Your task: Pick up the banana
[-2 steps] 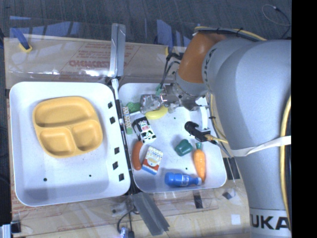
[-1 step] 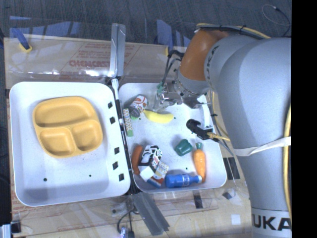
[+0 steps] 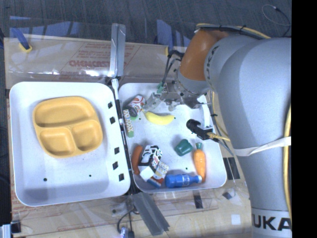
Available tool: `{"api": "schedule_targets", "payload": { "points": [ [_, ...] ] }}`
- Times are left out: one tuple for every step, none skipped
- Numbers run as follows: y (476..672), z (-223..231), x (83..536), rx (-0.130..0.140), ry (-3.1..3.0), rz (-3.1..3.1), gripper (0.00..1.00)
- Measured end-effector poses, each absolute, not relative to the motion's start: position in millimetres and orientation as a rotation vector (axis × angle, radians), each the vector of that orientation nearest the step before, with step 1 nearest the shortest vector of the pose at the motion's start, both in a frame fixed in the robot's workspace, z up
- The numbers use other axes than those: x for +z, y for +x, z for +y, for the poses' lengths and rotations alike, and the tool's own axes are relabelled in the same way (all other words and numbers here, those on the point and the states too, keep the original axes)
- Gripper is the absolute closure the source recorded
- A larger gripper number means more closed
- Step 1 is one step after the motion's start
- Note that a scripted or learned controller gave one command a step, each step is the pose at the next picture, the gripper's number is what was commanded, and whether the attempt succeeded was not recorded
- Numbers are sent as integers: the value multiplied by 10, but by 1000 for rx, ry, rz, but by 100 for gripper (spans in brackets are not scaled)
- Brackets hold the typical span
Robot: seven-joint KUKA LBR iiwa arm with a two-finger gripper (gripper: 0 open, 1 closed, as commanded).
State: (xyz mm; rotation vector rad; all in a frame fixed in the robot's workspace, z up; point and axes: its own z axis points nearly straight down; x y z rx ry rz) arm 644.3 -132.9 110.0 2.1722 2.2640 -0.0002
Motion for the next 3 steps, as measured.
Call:
{"api": "schedule_targets", "payload": {
  "points": [
    [6574, -1645, 923, -1, 2283, 2159, 0],
    [5966, -1111, 917, -4, 2312, 2131, 0],
    [5965, -1118, 1016, -6, 2310, 2135, 100]
  ]
}}
